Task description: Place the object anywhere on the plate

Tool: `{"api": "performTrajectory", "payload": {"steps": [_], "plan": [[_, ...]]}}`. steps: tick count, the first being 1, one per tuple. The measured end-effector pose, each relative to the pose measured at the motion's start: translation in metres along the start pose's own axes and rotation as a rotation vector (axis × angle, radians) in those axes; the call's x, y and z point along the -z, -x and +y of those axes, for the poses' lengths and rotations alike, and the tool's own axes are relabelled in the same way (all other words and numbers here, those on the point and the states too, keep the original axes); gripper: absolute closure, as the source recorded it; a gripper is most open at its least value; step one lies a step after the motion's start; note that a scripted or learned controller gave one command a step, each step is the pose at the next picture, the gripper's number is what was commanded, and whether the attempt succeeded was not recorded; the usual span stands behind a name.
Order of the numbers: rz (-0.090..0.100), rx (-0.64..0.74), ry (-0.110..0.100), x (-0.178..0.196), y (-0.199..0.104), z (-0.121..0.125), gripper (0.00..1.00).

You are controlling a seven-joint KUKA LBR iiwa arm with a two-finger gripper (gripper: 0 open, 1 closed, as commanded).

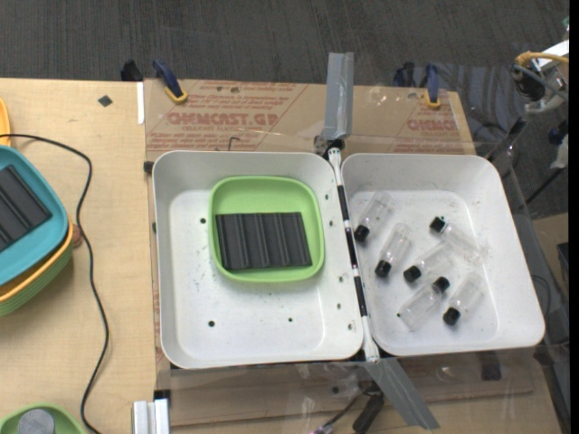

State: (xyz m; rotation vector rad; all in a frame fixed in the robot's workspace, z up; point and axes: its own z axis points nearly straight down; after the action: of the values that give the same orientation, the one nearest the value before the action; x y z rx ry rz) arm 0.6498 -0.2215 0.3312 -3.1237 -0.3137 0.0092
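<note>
Six small vials wait in the right bin, and the plate is in the left one.

I cannot tell if the tool is released or clenched. The vials lie scattered in the right bin. Their clear bodies are hard to see on the white floor, while the black caps are plain. The green plate sits in the left bin, with a dark ribbed pad on it. On the desk, a teal tray is cut off by the left edge.
</note>
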Motion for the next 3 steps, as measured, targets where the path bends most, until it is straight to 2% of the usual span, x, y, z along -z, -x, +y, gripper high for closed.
{"api": "performTrajectory", "payload": {"steps": [1,2,3], "plan": [[0.002,0.003,0.001,0.090,0.009,-0.001,0.00],[0.002,0.004,0.001,0.108,-0.004,0.001,0.00],[0.001,0.023,0.000,-0.003,-0.001,0.001,0.00]]}}
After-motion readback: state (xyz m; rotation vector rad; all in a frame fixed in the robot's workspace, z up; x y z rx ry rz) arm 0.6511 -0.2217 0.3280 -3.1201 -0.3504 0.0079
